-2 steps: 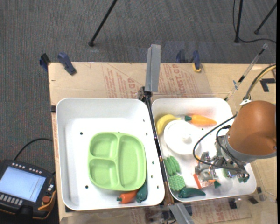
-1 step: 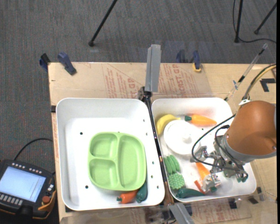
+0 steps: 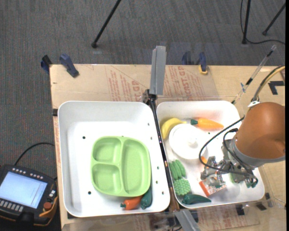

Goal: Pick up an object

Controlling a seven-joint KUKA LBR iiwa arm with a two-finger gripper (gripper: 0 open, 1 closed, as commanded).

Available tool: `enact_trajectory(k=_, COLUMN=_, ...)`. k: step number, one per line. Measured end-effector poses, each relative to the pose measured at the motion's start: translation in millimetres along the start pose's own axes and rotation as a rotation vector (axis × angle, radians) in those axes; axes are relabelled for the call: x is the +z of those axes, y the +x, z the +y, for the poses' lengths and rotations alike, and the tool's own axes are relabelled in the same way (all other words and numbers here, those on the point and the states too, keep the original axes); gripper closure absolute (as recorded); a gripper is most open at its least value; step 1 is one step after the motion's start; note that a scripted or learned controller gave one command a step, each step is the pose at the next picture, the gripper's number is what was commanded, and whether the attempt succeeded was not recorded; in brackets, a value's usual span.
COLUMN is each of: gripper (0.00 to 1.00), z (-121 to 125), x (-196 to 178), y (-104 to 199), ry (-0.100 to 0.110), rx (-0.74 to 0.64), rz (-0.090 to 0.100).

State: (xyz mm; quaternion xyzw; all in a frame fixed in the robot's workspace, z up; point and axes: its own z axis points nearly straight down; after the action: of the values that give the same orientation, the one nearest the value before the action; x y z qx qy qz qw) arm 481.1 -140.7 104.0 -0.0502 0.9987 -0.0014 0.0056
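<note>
My gripper (image 3: 216, 176) hangs low in the right bin (image 3: 231, 110), under the orange band of the arm. It sits just above a small red and white packet (image 3: 212, 188) near the bin's front. To its left lie a green corn-like toy (image 3: 177, 169), a bumpy green toy (image 3: 182, 185) and a dark green pepper (image 3: 196, 198). A white plate (image 3: 188, 141), a yellow banana (image 3: 169, 125) and an orange carrot (image 3: 207, 123) fill the back of that bin.
The left bin (image 3: 77, 129) holds a green divided plate (image 3: 120, 166), with a small orange and dark green toy vegetable (image 3: 136, 202) at its front edge. A teach pendant (image 3: 21, 192) lies on the floor at the left. A grey post (image 3: 158, 73) stands between the bins.
</note>
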Motion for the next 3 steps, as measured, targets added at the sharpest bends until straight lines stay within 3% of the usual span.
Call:
enact_trajectory(k=1, gripper=1.00, z=3, x=12, y=-6, ry=-0.001, rx=0.359, rz=0.006)
enact_trajectory(k=2, gripper=0.00, z=3, x=10, y=-10, ry=0.001, rx=0.358, rz=-0.008)
enact_trajectory(k=3, gripper=1.00, z=4, x=1, y=-9, ry=-0.002, rx=0.356, rz=0.002)
